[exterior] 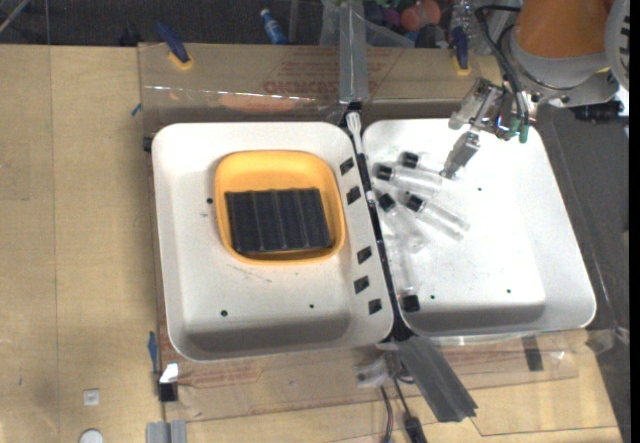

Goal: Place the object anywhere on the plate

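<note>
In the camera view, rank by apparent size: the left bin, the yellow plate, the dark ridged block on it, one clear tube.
1. left bin
2. yellow plate
3. dark ridged block
4. clear tube

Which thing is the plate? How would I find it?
Look at the left white bin of the two. The plate lies in its middle: orange-yellow, squarish with rounded corners, with a dark ribbed slab on it. The clear tubes lie in the other bin.
</note>
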Controlling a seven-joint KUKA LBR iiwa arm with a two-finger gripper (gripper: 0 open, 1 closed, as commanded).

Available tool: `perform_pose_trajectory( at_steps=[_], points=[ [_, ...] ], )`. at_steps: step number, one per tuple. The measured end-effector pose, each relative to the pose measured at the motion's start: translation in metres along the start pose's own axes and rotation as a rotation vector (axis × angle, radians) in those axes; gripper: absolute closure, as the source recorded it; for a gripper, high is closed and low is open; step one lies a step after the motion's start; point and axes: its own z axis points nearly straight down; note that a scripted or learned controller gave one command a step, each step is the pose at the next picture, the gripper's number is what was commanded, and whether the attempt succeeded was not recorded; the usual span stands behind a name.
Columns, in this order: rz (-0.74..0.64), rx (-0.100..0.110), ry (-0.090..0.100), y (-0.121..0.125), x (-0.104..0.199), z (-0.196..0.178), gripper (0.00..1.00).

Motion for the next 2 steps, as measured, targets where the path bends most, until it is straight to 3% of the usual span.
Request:
perform_pose_trajectory(
  at_steps=[2],
  points=[
    [-0.41,-0.002,-0.001,0.0008,-0.0028,-0.0031,0.0]
  ],
)
